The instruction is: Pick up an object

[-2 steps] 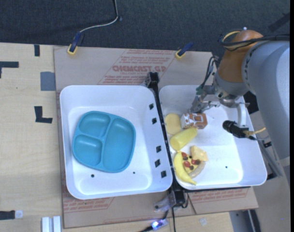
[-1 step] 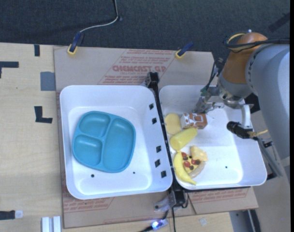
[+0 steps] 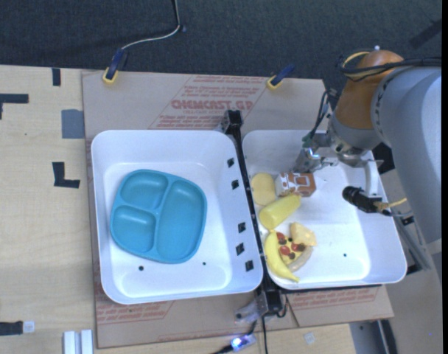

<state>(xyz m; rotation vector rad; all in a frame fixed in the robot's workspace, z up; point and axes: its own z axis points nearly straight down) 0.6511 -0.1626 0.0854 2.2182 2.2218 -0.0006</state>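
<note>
- While the big grey arm (image 3: 412, 116) reaches in from the right, its claw (image 3: 310, 158) hangs low over the right bin (image 3: 357, 268), near the bin's far side.
- I cannot tell if the claw is spread or pressed together, because it is small and dark from up here.
- Just below the claw, and a bit to its left, sits a little brown and white toy (image 3: 298, 184). It looks very close to the claw tips, but I cannot tell if they touch it.
- Left of that toy is a round pale yellow thing (image 3: 262, 188), up against the bin's left wall.
- Further down from the claw lies a long yellow thing (image 3: 280, 211), tilted.
- Below that is a toy pizza slice (image 3: 295, 245) with red dots, and a banana (image 3: 274, 259) curls around its left side.
- Far to the claw's left is the left bin (image 3: 121, 150), and a blue plate (image 3: 158, 216) with three parts lies flat inside it.
- Both bins sit on brown cardboard (image 3: 198, 98) on the table (image 3: 32, 198).
</note>
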